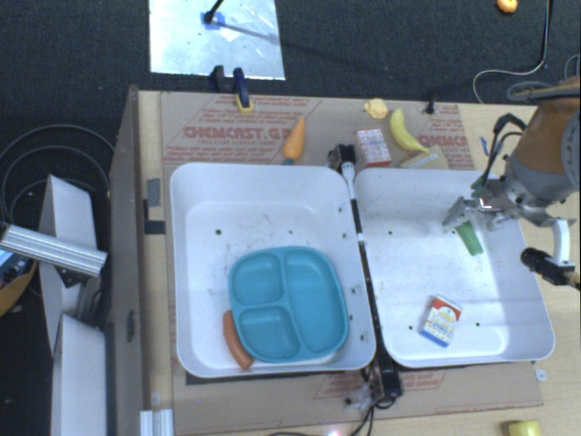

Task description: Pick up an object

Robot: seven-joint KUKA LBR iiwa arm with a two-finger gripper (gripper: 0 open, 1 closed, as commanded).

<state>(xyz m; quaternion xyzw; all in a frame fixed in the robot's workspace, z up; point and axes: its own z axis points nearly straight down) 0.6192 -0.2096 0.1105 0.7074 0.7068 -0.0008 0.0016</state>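
A: Target noted: a small green block lay in the right bin, upper right part, tilted, just below the gripper.

B: Gripper's state?

A: Fingers looked spread, with nothing between them; the green block sat at the tips, apparently touching or close to it.

B: Anything else in that bin?

A: A small carton lay nearer the front, well apart. The left bin held a blue divided plate and a sausage beside it.

B: Risks?

A: My judgement: the block's tilt might let the fingers close off-centre and squirt it sideways, or merely nudge it toward the bin wall.
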